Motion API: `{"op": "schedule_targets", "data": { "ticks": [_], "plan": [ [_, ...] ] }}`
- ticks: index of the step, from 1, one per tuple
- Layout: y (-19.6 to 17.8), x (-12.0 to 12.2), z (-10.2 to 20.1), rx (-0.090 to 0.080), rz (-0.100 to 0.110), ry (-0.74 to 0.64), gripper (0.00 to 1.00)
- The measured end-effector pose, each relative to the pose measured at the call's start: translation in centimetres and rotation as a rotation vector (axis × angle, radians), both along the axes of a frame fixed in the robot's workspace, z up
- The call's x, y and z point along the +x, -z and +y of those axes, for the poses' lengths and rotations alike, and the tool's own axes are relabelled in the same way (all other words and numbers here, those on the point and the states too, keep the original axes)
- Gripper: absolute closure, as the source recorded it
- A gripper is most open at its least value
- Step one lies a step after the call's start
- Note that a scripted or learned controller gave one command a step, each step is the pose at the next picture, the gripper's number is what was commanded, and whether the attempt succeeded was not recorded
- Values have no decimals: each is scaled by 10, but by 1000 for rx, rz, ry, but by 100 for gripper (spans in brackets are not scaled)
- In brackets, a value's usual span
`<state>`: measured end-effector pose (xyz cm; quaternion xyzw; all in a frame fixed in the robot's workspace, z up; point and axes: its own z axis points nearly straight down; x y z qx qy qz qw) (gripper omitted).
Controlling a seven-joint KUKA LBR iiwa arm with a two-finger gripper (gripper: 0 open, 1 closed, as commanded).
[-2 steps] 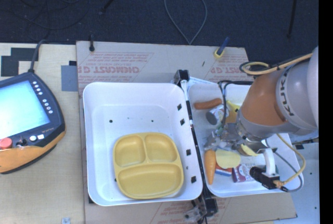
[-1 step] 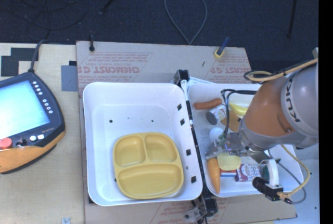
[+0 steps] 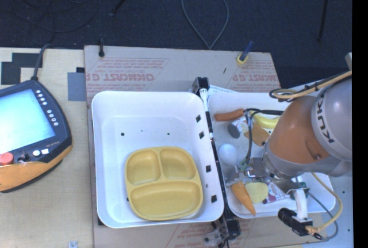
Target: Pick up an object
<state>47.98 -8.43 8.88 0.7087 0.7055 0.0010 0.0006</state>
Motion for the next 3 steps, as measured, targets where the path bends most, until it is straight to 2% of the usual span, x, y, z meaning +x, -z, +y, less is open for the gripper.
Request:
{"op": "schedule_targets", "data": {
  "ticks": [1,2,3],
  "plan": [
    [-46,34,-50,0,3,-1,0],
    [-1,119,-43,-1,-1,-5,0],
    [3,156,-37,7,49,-10,0]
  ]
}}
